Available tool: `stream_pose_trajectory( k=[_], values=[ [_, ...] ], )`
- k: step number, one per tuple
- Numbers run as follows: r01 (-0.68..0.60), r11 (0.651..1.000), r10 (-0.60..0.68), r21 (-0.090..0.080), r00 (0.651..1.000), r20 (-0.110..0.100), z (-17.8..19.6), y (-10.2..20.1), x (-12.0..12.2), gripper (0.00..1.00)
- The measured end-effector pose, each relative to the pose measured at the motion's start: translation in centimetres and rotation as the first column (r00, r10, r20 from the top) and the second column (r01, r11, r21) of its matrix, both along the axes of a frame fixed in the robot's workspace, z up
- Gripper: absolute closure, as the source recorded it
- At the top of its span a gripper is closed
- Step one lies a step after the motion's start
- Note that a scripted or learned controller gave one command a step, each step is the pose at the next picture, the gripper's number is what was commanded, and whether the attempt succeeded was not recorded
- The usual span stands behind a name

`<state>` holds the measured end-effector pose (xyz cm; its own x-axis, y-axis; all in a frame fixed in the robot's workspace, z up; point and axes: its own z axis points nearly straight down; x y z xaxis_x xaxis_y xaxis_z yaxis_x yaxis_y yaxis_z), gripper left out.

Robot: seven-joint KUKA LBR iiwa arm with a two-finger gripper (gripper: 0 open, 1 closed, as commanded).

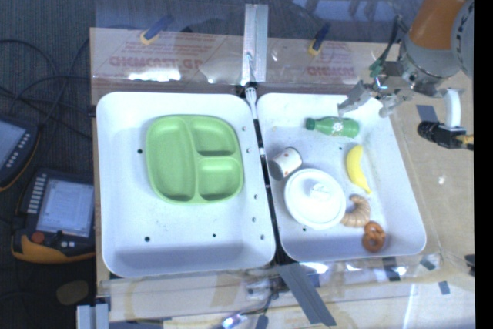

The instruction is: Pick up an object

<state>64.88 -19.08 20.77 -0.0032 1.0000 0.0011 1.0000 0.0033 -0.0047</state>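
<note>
Camera view, counted from the round white lidded bowl (pixel 314 197) in the right bin (pixel 404 166): one green bottle (pixel 333 126) lying behind it near the far wall, one banana (pixel 355 167) just right, one croissant (pixel 357 212) touching its near-right rim, one brown pastry (pixel 373 236) beyond that, one small cup (pixel 286 161) tipped on its side at far left. One green three-compartment tray (pixel 194 158) in the left bin (pixel 115 189), well left of the bowl. Gripper (pixel 371 99) above the bottle's right end, fingers parted, gripping nothing; arm (pixel 439 19) cut off at frame edge.
</note>
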Motion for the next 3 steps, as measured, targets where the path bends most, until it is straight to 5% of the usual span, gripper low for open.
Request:
stream_pose_trajectory(
  k=[1, 2, 3],
  values=[
    [0.005, 1.0, -0.005, 0.004, 1.0, 0.006, -10.1, -2.3, -1.4, 0.0],
    [0.155, 0.988, -0.155, 0.01, 0.988, 0.025, -11.4, -1.8, -2.4, 0.0],
    [-0.088, 0.996, 0.088, -0.001, 0.996, 0.001, -9.7, -0.2, -4.9, 0.0]
  ],
)
